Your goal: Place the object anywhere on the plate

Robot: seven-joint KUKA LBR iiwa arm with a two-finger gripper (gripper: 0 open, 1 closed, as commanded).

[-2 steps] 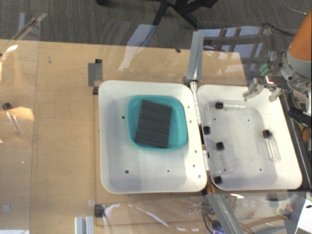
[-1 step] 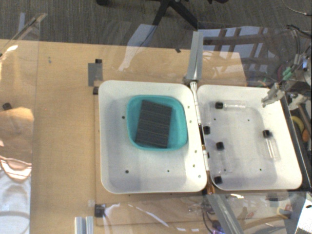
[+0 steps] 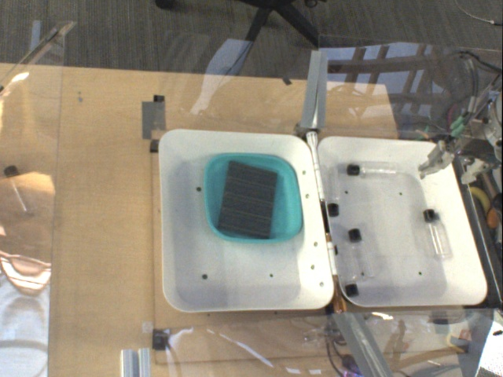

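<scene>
Small black bits (image 3: 350,289) are seen by the left edge of the right bin (image 3: 471,293), one at its near left corner. Two clear tubes with black caps are laid there too, one (image 3: 371,169) by the far edge and one (image 3: 437,232) by the right edge. The gripper (image 3: 437,158) is seen over the far right corner; how wide it is spread cannot be made out. In the left bin (image 3: 181,281), the dark grey ridged block (image 3: 248,199) is laid flat in the middle of the blue-green plate (image 3: 291,222).
</scene>
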